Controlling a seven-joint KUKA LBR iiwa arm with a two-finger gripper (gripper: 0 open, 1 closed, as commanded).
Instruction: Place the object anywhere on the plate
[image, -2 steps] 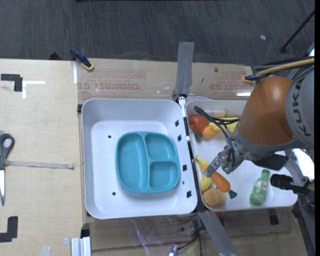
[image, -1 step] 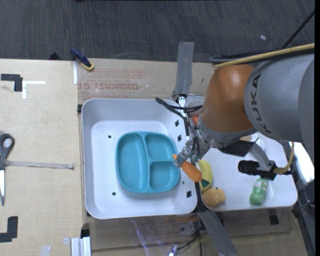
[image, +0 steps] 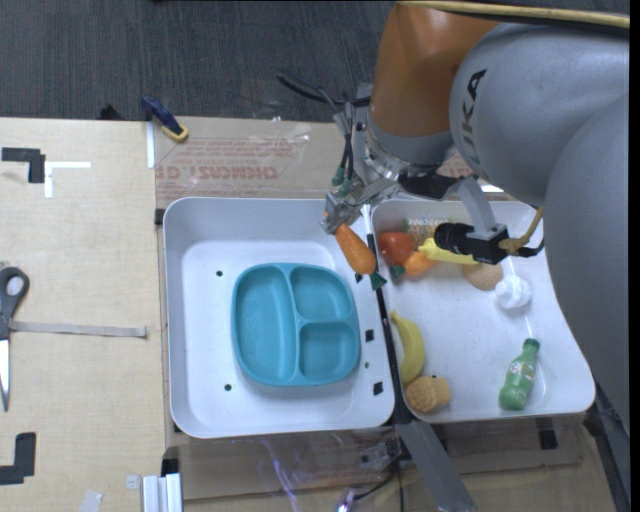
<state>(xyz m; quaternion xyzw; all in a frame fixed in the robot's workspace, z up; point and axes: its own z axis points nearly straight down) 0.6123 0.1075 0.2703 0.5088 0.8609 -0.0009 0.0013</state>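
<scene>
The gripper (image: 342, 212) hangs above the rear right corner of the left bin (image: 190, 300), close to the wall shared by the 2 bins. Its jaws are clamped on the top end of a carrot (image: 355, 249), which hangs tilted below them, its lower end just over the dividing wall.

The plate (image: 297, 324), a teal dish with 3 compartments, lies flat in the left bin, below and to the left of the jaws, apart from the carrot. None of its compartments holds anything.

Right of the jaws, in the right bin (image: 560, 390), a red tomato (image: 396, 245) and a yellow item (image: 448, 251) lie close together near the rear wall. A pale round item (image: 485, 276) and a white item (image: 513, 292) sit further right. Below the jaws, a banana (image: 407, 345) lies along the dividing wall, with a brown bun (image: 428, 394) just beyond its lower end. A green bottle (image: 518, 376) lies well to the lower right.
</scene>
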